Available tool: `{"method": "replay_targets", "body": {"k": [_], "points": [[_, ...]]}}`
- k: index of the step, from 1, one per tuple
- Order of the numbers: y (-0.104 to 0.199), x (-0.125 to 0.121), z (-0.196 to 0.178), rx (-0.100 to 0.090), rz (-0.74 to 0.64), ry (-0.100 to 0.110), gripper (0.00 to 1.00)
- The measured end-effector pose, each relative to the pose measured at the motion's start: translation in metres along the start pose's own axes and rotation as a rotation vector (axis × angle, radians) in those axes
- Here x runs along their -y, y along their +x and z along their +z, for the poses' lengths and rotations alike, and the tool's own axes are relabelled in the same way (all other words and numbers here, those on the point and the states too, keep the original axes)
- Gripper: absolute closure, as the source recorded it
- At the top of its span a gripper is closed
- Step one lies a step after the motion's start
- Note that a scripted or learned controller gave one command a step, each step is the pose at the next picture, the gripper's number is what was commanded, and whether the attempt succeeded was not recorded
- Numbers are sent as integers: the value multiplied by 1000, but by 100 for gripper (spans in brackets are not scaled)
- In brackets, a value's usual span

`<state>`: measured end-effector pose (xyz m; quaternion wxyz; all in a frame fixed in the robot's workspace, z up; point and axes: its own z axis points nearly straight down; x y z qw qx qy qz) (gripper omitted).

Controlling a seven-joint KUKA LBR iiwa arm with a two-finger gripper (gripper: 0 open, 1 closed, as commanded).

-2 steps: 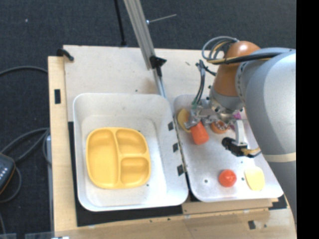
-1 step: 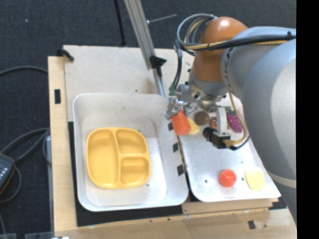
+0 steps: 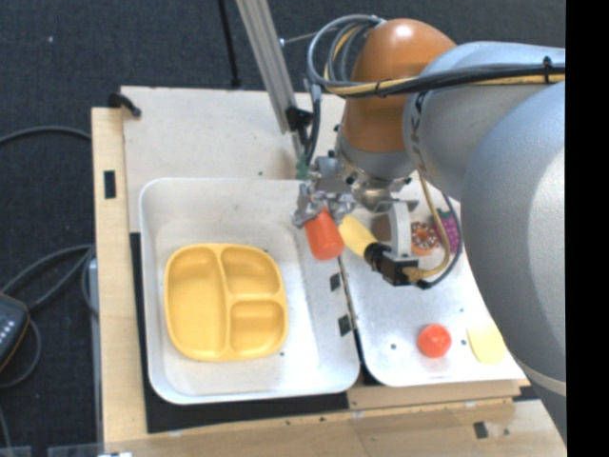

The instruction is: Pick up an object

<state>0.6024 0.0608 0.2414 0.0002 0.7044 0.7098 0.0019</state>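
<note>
My gripper (image 3: 316, 208) hangs over the seam between the two bins, near their far end. An orange-red cylinder (image 3: 324, 235) sticks out just below its fingers and looks pinched at its top end, tilted over the rim of the left bin (image 3: 157, 208). A yellow oblong piece (image 3: 354, 235) lies right beside the cylinder in the right bin (image 3: 400, 369). A small red ball (image 3: 434, 340) and a pale yellow block (image 3: 486, 344) sit at the near end of the right bin.
A yellow divided plate (image 3: 226, 300) fills the left bin's near half. A purple and orange item (image 3: 436, 235) is partly hidden under the arm in the right bin. A metal post (image 3: 266, 50) rises behind the bins.
</note>
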Motion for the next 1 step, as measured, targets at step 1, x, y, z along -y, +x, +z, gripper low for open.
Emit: {"method": "replay_targets", "body": {"k": [1], "points": [[-5,0,2,4,3,4,0]]}}
